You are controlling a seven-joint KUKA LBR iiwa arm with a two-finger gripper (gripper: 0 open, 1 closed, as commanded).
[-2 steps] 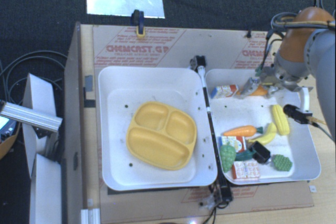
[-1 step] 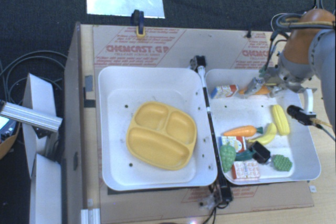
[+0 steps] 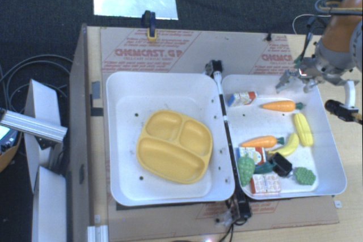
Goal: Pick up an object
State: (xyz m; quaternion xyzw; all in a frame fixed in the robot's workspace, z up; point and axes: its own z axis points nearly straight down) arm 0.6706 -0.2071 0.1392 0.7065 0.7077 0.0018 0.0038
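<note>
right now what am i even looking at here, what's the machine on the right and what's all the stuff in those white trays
You are looking down at a slant from a single camera fixed above a workbench. The grey and orange machine at the right edge is a robot arm; its two-finger gripper hangs over the far edge of the right bin with its fingers spread, and nothing sits between them.

The left bin holds a yellow divided plate. The right bin holds toy food: two carrots, a corn cob, a banana, a small carton, two green vegetables, a couple of small boxes and a black piece.

The job is to pick up one object; none is lifted yet.
</note>
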